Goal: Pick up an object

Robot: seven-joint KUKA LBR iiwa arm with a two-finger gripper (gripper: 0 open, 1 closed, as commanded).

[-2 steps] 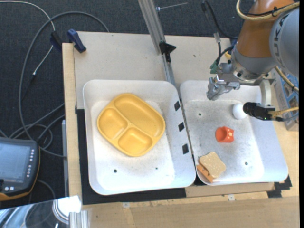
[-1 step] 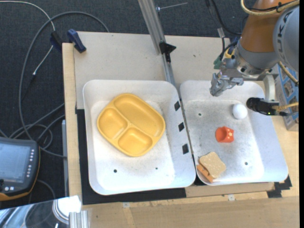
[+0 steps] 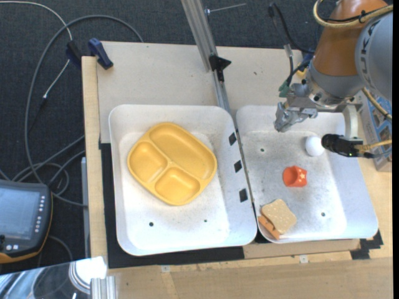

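In the right bin point(image 3: 349, 223) lie a small orange-red object point(image 3: 295, 177) near the middle, a white ball point(image 3: 313, 146) toward the back right, and a tan sandwich-like block point(image 3: 278, 217) at the front left corner. My gripper point(image 3: 285, 123) hangs over the back left part of that bin, well above and left of the white ball. Nothing shows between its fingers.
The left bin point(image 3: 124, 229) holds a yellow divided plate point(image 3: 171, 162). A slanted metal bar point(image 3: 206, 36) runs down between the bins from the top. Cables and a blue clamp point(image 3: 100, 53) lie at the bench's back left.
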